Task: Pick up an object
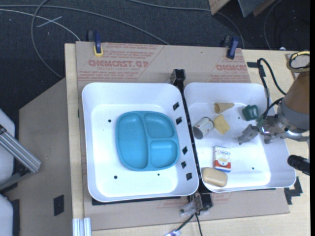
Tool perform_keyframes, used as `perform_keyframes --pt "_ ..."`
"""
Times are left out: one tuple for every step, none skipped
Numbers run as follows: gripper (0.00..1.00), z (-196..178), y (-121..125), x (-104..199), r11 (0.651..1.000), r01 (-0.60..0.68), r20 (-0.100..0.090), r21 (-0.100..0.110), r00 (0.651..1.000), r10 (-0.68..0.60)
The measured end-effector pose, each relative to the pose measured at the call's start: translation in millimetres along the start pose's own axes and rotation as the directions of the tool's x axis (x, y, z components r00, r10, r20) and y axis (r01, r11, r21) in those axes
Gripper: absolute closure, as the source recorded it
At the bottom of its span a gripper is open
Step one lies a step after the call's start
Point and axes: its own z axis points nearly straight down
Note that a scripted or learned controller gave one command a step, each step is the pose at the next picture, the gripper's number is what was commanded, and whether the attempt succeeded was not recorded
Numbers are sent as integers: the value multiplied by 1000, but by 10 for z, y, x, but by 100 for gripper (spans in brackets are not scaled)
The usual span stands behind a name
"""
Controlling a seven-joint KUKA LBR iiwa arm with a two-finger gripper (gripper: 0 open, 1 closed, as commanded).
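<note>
Cardboard-topped bench with two white bins side by side; nothing is lifted yet.

Taking the blue divided plate (147, 140) in the left bin (93, 132) as landmark: every loose object lies in the right bin (256, 173), beyond the plate's right side — a small metal can (202, 128) nearest it, a yellow block (222, 124) and a tan cone (223, 107) just past that, a green piece (250, 112) farther right, a small printed box (223, 159) and a beige rounded lump (214, 177) toward the plate's lower right. The gripper (249, 134) hovers over bare bin floor between the yellow block and the arm's wrist, gripping nothing; whether its jaws stand wide or narrow I cannot tell. The whole pick remains to be done. The arm's upper part is cut off at the frame's edge.
</note>
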Motion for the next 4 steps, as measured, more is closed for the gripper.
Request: perform_keyframes --pt "0 532 -7 9 1000 0 0 -1 1000 0" --pt "100 387 11 2 1000 0 2 -8 1000 0" --pt "100 -60 56 46 1000 1 5 -12 1000 -1" --pt "100 -495 61 30 1000 1 5 -13 1000 -1"
